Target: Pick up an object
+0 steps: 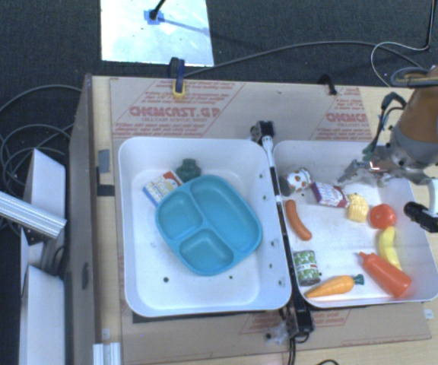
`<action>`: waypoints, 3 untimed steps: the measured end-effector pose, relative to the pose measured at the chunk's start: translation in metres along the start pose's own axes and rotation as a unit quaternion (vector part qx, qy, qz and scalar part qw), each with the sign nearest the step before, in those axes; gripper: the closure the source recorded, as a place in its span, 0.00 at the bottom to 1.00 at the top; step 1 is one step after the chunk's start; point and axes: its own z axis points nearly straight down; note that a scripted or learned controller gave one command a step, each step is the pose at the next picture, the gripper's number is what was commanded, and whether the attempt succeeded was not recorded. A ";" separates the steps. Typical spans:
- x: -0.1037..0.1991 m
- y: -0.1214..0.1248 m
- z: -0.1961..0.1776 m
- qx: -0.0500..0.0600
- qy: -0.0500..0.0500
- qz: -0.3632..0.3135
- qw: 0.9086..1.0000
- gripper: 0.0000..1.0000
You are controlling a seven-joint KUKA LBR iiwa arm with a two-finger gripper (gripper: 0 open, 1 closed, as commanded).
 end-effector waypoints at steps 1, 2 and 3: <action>0.002 0.033 -0.083 0.003 0.002 -0.002 1.000 0.00; 0.025 -0.021 0.006 0.007 0.003 0.000 1.000 0.00; 0.008 -0.030 -0.039 0.005 0.002 0.000 1.000 0.00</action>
